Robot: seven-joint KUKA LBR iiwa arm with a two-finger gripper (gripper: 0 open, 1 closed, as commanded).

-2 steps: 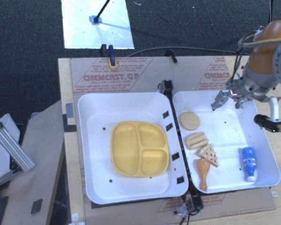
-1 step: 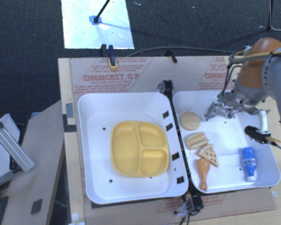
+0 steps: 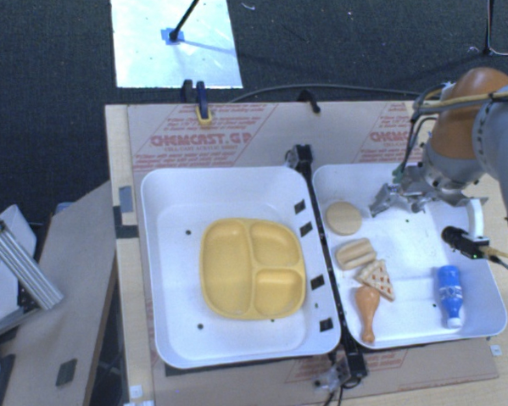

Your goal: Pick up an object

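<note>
Round tan cookie (image 3: 343,218) lying near right white bin's (image 3: 489,309) left edge; metal two-finger gripper (image 3: 396,200) hovering just beside it toward far edge, fingers looking spread, gripping nothing. Blue bottle (image 3: 449,295) resting by right edge.

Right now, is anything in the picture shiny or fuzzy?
In the camera view, the silver sheet on the dark floor glares bright white; the white bins look evenly lit with only soft shadows; the yellow tray and blue bottle are sharp enough, though the gripper looks slightly soft.
</note>
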